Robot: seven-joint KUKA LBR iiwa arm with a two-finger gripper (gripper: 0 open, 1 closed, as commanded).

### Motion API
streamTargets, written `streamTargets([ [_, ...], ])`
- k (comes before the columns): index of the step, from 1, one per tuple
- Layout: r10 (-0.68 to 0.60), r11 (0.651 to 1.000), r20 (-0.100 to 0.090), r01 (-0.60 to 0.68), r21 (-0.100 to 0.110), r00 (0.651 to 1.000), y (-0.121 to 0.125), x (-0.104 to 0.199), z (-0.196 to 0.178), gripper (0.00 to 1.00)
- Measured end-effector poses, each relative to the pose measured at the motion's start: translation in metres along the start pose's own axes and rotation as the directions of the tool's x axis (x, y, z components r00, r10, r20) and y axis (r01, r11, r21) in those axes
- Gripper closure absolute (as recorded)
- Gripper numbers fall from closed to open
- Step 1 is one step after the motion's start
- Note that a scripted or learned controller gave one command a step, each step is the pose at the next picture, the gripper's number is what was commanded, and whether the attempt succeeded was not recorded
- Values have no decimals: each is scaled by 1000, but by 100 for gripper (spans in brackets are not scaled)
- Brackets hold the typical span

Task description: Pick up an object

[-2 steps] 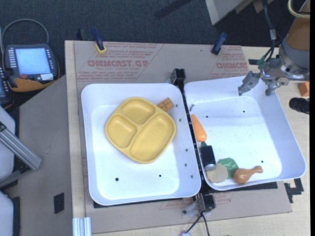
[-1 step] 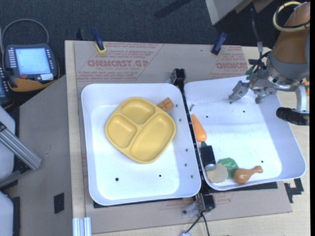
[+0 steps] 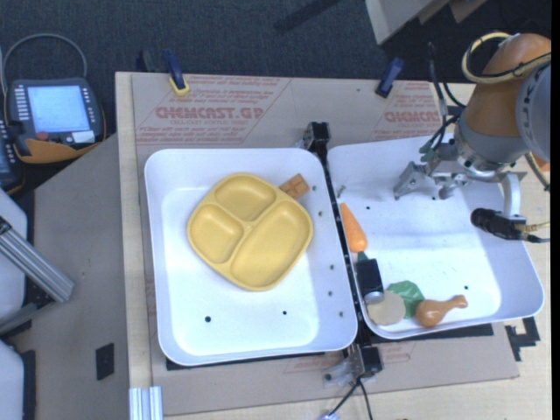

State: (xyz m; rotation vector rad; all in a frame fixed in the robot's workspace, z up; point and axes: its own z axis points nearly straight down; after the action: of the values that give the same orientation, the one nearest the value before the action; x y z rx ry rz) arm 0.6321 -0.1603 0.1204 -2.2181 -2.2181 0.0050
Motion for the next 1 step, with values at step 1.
streamTargets([
  [1, 0, 1000, 2, 0, -7, 1000, 1, 0, -15, 100],
])
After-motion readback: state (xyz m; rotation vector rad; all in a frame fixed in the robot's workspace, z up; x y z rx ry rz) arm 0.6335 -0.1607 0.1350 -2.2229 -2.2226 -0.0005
